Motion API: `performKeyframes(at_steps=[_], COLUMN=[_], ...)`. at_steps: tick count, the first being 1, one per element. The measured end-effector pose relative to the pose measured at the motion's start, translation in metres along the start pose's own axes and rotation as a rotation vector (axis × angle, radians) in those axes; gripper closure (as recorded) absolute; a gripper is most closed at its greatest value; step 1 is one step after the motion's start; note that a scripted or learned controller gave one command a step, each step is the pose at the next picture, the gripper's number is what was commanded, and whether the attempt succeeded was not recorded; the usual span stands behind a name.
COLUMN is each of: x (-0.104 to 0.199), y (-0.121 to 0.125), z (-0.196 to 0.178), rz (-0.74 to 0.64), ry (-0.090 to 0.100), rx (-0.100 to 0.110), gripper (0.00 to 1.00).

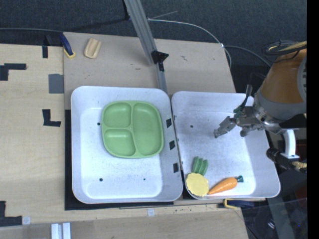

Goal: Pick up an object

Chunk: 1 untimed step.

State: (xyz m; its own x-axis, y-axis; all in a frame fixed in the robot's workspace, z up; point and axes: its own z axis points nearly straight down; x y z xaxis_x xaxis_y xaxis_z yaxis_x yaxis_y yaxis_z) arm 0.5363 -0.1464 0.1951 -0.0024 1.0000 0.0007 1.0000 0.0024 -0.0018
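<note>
My gripper (232,132) hangs over the middle of the right bin (209,108), open, with nothing between its fingers. An orange toy carrot (223,184) with a green tip lies near that bin's front edge, below the gripper. Beside the carrot, in the front left corner, lie a yellow round toy (197,184) and, touching its far side, a small green ribbed piece (200,165). A green sectioned plate (133,129) lies flat in the left bin (84,148), far from the gripper.
A grey metal bar (142,24) slants down from the top to the ridge between the bins. A tan block (92,48) and a blue-yellow item (67,45) lie on the bench behind the left bin. Cables run at the back right.
</note>
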Motion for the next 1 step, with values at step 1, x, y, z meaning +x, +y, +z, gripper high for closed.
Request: performKeyframes(at_steps=[1], x=[-0.0002], y=[0.0000], z=[0.0000], rz=[0.000], ry=[0.000], rx=[0.000], gripper=[0.00])
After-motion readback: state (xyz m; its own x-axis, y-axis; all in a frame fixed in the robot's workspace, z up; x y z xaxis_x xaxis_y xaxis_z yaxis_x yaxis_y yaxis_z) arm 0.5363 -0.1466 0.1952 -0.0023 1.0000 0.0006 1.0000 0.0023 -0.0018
